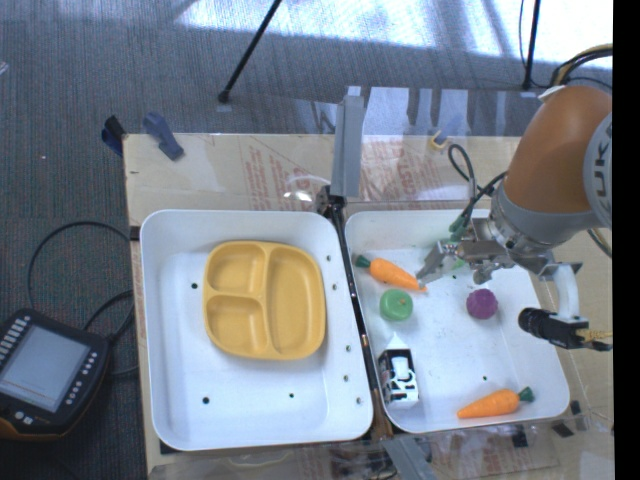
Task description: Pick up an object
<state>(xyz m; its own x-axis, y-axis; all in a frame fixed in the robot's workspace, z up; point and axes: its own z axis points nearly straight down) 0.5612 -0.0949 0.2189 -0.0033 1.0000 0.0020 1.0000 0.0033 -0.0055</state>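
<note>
- Carrot (393, 273), the upper of two toy ones, lies in the right bin (545, 393) near that bin's upper left, its green top toward the divider and its orange tip pointing right, toward the gripper; I judge it the likeliest target.
- The gripper (447, 257) sits low over the right bin just beside that carrot's tip, its dark fingers reaching left from the orange-banded arm (560, 153).
- Whether the claw is spread or pressed together I cannot tell; the fingers are small and blurred against the white floor, and nothing is visibly pinched between them.
- A green round piece (396, 305) rests just below the carrot, close enough that a sloppy approach could nudge it.
- A purple round piece (482, 304) lies under the wrist, to the right of the green one.
- A second carrot (492, 403) lies near the bin's lower right, well apart from the gripper.
- A small black-and-white carton-like toy (399, 379) leans at the bin's lower left corner.
- The left bin (175, 388) bears a yellow divided plate (266, 298), well apart from the arm, likely a drop-off spot rather than part of this grasp.
</note>
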